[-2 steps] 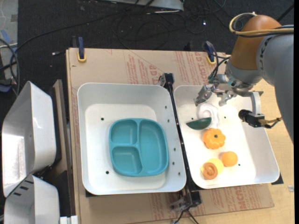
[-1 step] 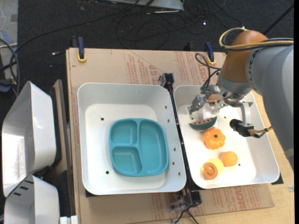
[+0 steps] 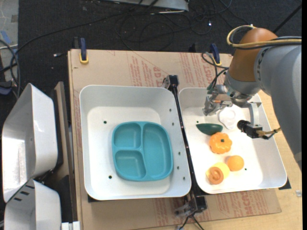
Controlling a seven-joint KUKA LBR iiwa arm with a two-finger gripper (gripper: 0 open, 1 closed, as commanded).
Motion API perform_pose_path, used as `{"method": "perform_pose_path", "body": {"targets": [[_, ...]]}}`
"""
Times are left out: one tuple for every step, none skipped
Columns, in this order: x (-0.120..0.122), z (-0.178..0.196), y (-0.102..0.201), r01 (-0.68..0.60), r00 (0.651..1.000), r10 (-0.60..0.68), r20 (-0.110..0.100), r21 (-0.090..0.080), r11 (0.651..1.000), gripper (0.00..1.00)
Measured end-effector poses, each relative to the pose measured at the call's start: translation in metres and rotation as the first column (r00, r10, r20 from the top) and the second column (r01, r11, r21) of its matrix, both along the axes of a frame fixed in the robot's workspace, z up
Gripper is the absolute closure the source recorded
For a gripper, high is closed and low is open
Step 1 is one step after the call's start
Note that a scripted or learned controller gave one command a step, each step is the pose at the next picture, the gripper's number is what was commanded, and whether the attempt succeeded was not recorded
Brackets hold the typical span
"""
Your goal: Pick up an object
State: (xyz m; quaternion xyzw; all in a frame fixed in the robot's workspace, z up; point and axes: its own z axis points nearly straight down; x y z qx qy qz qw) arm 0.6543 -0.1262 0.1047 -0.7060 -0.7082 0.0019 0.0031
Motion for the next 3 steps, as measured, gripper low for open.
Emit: {"method": "perform_pose_path", "body": {"targets": [[-0.006, 0.056, 0.005, 0.0, 1.0, 0.0, 0.009, -0.002, 1.0, 1.0], [-0.012, 0.102, -0.001, 0.004, 1.0, -0.004, 0.009, -0.002, 1.0, 1.0], [-0.011, 0.102, 0.0, 0.002, 1.0, -0.002, 0.004, -0.001, 1.0, 1.0]]}}
